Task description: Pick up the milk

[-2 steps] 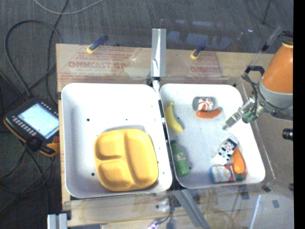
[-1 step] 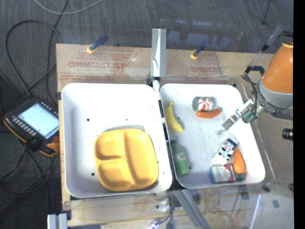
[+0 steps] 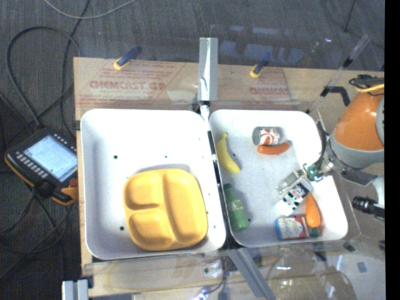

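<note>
Rounded arm (image 3: 365, 133) at the right, grey shell below a broad, glossy orange band. Smooth curved casing, pale highlight along the upper edge of the orange. White-grey flange segment beneath, with a short black stub protruding near the lower right. Small metallic gripper (image 3: 299, 185) at the end: silver and dark parts, a greenish spot at its base, black-and-white detailing around the tip.

Grey carpet floor (image 3: 125, 30), trailing cables (image 3: 37, 49)
</note>
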Tool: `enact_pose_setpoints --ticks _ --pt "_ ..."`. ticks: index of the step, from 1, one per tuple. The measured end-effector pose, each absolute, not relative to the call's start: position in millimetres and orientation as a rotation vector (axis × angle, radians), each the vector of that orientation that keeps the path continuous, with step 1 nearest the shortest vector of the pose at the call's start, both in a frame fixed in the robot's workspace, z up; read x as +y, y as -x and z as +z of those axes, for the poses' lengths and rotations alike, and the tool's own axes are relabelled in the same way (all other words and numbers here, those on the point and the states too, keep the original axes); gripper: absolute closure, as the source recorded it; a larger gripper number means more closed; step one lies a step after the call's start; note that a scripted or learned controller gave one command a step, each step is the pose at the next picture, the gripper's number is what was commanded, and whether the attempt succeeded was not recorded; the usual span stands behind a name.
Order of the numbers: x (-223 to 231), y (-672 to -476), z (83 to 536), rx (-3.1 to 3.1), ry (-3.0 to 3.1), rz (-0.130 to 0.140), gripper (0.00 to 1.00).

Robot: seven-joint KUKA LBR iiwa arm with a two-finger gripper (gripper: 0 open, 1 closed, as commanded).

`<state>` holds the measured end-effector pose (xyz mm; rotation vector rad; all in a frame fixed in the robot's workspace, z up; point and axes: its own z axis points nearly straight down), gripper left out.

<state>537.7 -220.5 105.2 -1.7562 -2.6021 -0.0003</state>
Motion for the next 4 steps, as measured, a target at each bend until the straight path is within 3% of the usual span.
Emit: enact_pose_setpoints --ticks 1,2,3,4 --pt "-199 -499.4 98 -2.546 1.933 -0.022 0.0" --pt "-190 -529.1 153 -2.437 1.983 0.005 0.0" --pt "-180 -493.8 90 -2.382 2.078 -0.007 0.0" --pt "-179 -494.2 99 -2.377 2.078 -0.009 1.0"
